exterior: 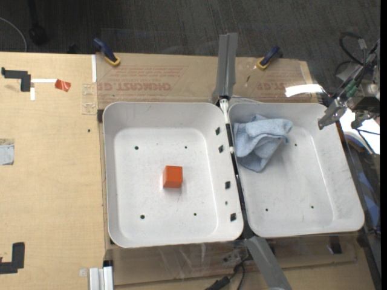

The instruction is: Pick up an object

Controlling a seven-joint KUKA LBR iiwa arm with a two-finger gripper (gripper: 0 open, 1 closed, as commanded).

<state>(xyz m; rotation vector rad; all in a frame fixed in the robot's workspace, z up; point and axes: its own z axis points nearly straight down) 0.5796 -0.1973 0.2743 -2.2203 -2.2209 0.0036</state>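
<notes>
An orange cube (pixel 173 177) rests on the floor of the left bin (pixel 121 222), a little left of its middle. A crumpled light blue cloth (pixel 260 140) lies in the upper left part of the right bin (pixel 338 216), against the divider between the bins. My gripper (pixel 329 117) hangs at the far right, over the upper right rim of the right bin. It is well apart from the cloth and far from the cube, and nothing can be seen in it.
A grey bar (pixel 226 65) runs down to the gap between the bins. Clamps (pixel 107 52) hold a cardboard sheet behind them. A wooden board (pixel 48 162) lies to the left, and cables (pixel 363 53) trail near the arm.
</notes>
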